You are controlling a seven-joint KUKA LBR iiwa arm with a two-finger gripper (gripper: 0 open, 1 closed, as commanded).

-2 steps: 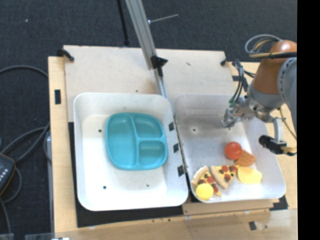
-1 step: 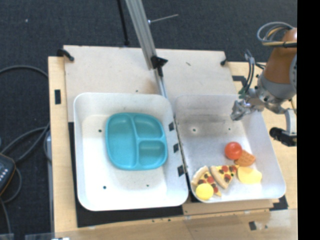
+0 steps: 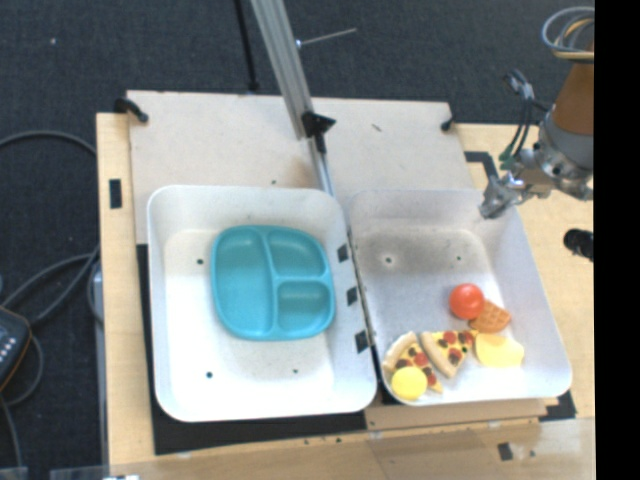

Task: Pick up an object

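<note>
Arm (image 3: 572, 108): grey body with an orange section, reaching in over the right edge of the bench (image 3: 115, 268) and sitting above the far right corner of the right bin (image 3: 420, 268).

Gripper (image 3: 495, 200): hanging at the far right corner of the right bin, just over its rim; the view is too small and blurred here, so the inspector cannot tell its state. Nothing is showing in its grasp.

Left bin (image 3: 175, 308): lying on the left half of the bench, its right rim running along the left rim of the right bin.

Blue tray (image 3: 272, 282): a three-compartment plate, lying flat near the centre of the left bin, slightly toward the far side.

Right bin contents: all pieces are sitting along the near edge, toward the near right corner, well apart from the gripper.

Red ball (image 3: 466, 300): resting farthest from the near edge of the group, touching the brown cookie-like piece (image 3: 491, 319) at its right.

Yellow block (image 3: 498, 351): lying just nearer than the brown piece, close to the right wall.

Pizza slice (image 3: 447, 350): lying between the yellow block and a second toy slice (image 3: 405, 353) at its left.

Yellow round piece (image 3: 408, 382): sitting at the near left corner of the right bin, against the second slice.

Metal rail (image 3: 282, 48): slanting from the far edge of the view down toward the seam between the bins.
</note>
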